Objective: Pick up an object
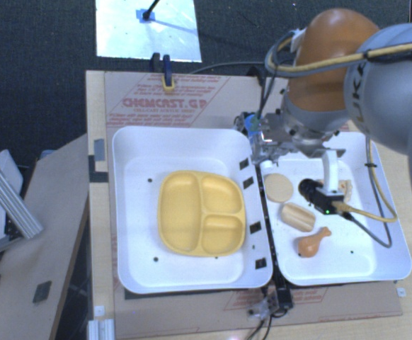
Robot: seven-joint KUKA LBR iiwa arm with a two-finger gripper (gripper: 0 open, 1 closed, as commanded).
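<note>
Cookie looks the likeliest pick: a flat tan round lying in the right bin, close to the wall it shares with the left bin. The gripper hangs just beyond it, over the far end of that shared wall, tucked under the bulky wrist of the arm. Whether it is open or closed cannot be told from this angle, and nothing can be seen held in it.

Just beside the cookie, toward the near side, lies a bread roll, close but seemingly not touching. Nearer again is a toy drumstick, its thin end pointing up to the right. A small pale piece sits further right, partly hidden. The left bin holds a yellow plate with three compartments, well apart from all this.

To do the step well, I judge the gripper should first shift toward the near side until it is centred over the cookie and clear of the shared wall, then come straight down. The cookie is thin and lies flat, so the grasp has to reach right to the bin floor and close across its width; stopping high would close on air. The roll and drumstick are thicker and look like easier alternatives.
</note>
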